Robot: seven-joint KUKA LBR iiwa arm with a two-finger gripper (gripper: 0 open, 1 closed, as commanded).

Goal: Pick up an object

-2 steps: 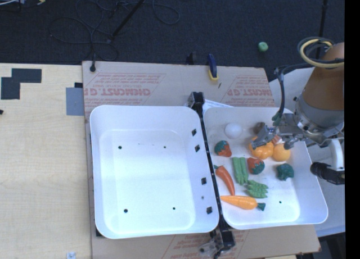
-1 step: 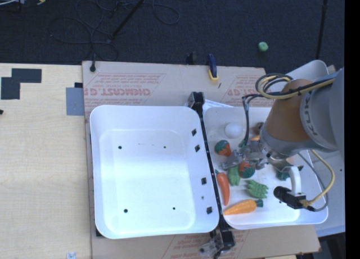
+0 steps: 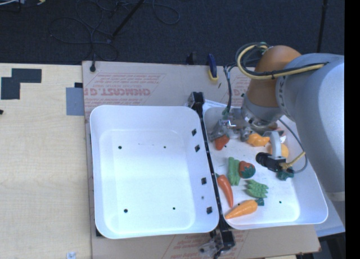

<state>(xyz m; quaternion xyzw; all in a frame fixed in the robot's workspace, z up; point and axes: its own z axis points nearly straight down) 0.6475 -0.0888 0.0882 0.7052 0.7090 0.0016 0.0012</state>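
Right bin (image 3: 306, 210): holds toy vegetables. Carrot (image 3: 242, 209) at 6 o'clock near the front wall; red chili (image 3: 225, 189) at 7 o'clock along the divider; green pod (image 3: 233, 171) touching a red-and-green piece (image 3: 246, 169) near centre; green leafy piece (image 3: 256, 187) just beside them; orange-yellow pieces (image 3: 260, 139) at 1 o'clock.

Left bin (image 3: 112, 224): bare white floor.

Pincer (image 3: 224, 134): low at the right bin's 11 o'clock corner, over a small red-orange piece (image 3: 221, 141); whether it is apart or together, the writer cannot tell.

Handling note: that piece lies near the divider wall; a straight, centred descent likely avoids scraping the wall.
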